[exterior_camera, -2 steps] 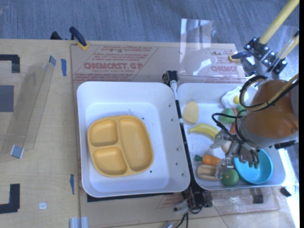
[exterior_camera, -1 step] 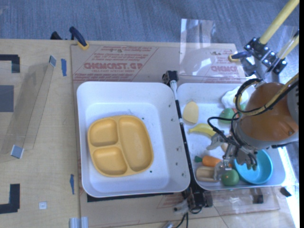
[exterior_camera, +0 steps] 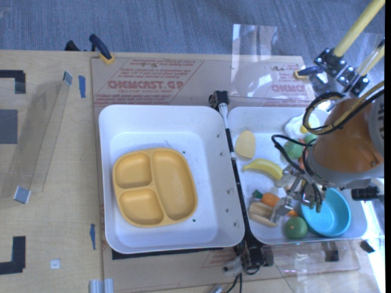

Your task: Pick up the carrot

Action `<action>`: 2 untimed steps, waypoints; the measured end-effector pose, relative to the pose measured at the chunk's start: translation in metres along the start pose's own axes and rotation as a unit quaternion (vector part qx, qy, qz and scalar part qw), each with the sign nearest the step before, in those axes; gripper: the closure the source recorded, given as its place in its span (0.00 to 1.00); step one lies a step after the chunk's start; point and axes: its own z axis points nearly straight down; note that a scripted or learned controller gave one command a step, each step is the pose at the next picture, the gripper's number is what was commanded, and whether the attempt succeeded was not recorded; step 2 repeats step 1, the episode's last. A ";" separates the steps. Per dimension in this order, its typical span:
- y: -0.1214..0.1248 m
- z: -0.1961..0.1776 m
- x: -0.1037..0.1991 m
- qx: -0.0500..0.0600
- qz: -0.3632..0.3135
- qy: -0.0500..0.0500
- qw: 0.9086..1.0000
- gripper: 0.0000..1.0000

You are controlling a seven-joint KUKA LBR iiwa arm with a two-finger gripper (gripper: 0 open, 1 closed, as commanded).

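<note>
Two shallow white bins side by side on the wooden desk (exterior_camera: 49, 182), sitting on a sheet of brown cardboard (exterior_camera: 153, 81). Red print on that cardboard, upside down from this angle, looks like "CHEMCAST GP", and repeated further right under a clear plastic sheet (exterior_camera: 256, 54), though too smudgy there to read properly.

In the left white bin (exterior_camera: 116, 121): just a yellow plastic tray with three compartments (exterior_camera: 154, 187).

In the right white bin (exterior_camera: 269, 127), way more crowded: pale yellow rounded slice (exterior_camera: 245, 144) up near the divider, yellow toy banana (exterior_camera: 264, 168) below it, then the small orange carrot (exterior_camera: 269, 198) in the lower left part, just above a tan wooden block (exterior_camera: 263, 213) and seemingly touching it. Round green lime-looking fruit (exterior_camera: 295, 227) by the bottom edge, right next to a blue round bowl (exterior_camera: 330, 215).

Grey end effector (exterior_camera: 294, 195) hanging low, just right of the carrot and close to it, not visibly gripping anything. Apart or together? Honestly can't tell, too much cable and metal clutter there.
</note>
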 end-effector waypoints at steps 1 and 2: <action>0.004 -0.016 -0.005 -0.003 -0.001 -0.009 1.000 1.00; 0.004 -0.016 -0.005 -0.003 -0.001 -0.009 1.000 1.00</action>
